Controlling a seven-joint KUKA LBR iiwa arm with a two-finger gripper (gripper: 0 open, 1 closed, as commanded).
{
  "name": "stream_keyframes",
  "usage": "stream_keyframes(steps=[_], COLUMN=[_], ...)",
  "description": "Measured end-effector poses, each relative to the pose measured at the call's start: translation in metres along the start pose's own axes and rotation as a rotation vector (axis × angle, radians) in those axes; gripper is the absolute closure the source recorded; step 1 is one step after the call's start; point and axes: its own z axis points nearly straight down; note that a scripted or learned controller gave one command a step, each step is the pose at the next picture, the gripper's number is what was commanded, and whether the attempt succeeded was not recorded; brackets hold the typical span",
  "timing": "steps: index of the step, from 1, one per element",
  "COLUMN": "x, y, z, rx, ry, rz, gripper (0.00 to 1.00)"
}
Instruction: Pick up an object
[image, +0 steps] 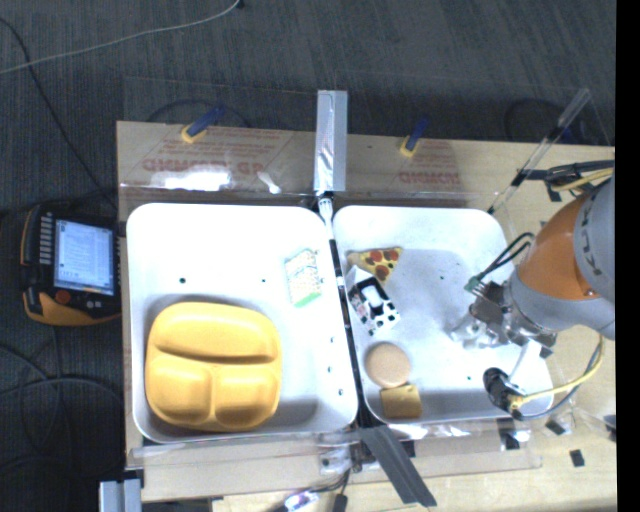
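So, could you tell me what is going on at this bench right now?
A grey KUKA arm with an orange band reaches in over the right bin, its gripper low over the bin's right part. Nothing can be seen between its fingers. The small items lie apart from it along that bin's left side: a pizza slice toy, a black-and-white object, a round tan piece and a brown block. The left bin holds a large yellow bread-shaped toy and a small clear packet.
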Motion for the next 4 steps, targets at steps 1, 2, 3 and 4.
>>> stream_keyframes(steps=[1,2,3,4], x=[-0.010,0.001,-0.002,0.007], y=[-0.005,-0.016,-0.012,-0.019], z=[0.000,0.000,0.000,0.000], rx=[0.003,-0.006,0.010,-0.005], ry=[0.005,-0.007,0.003,-0.004], rz=[0.136,0.325,0.578,0.781], gripper=[1.00,1.00,1.00,1.00])
